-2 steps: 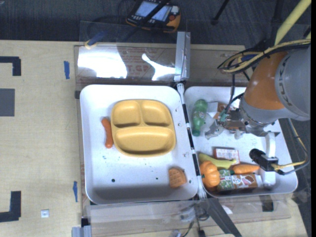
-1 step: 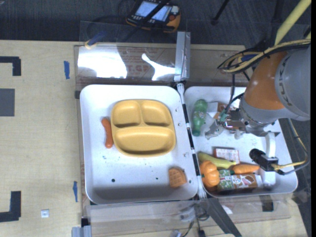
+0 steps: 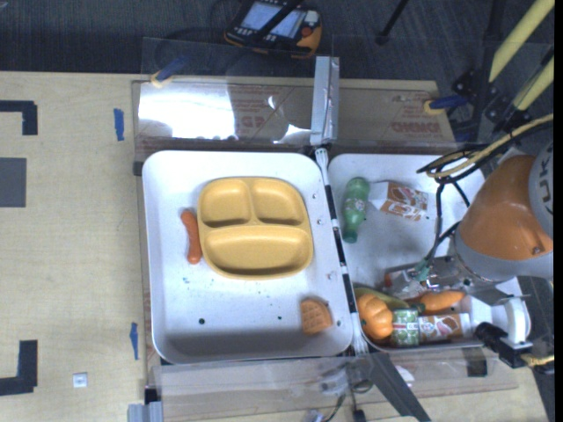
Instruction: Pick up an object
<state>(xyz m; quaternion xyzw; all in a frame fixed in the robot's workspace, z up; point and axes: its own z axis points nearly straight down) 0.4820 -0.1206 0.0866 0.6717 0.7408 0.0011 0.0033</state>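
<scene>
Here, the gripper (image 3: pixel 420 278) is hovering low over the pile in the right bin (image 3: pixel 400 172), at that bin's near edge; I cannot tell its state. Just nearer than it, an orange fruit (image 3: pixel 376 316), a labelled packet (image 3: pixel 427 327) and a carrot-like piece (image 3: pixel 442 301) are crowding together, touching. Farther back in the same bin, a green bottle (image 3: pixel 354 207) and a snack wrapper (image 3: pixel 405 200) are lying apart. Likely risk: the tight clutter is inviting a glancing, slipping grasp.

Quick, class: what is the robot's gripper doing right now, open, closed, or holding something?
Gripper: cannot be told; it sits low in the right white bin among the items there.
</scene>
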